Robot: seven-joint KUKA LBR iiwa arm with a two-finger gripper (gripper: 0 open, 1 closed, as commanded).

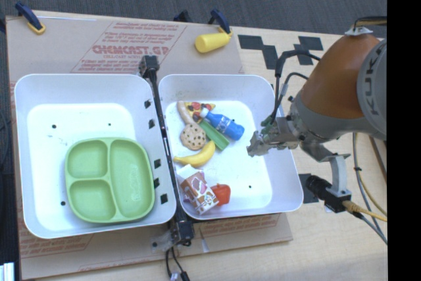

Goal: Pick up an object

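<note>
We list a grey two-finger gripper (256,147) over the right white bin's (279,191) right side, grip state impossible to tell, nothing visibly held, near a blue plastic bottle (225,124), yellow banana (197,156) and round cookie (193,137).

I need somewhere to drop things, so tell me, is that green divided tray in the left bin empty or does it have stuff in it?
Empty. The green tray lies flat in the left bin, and all three compartments show bare green.
</note>
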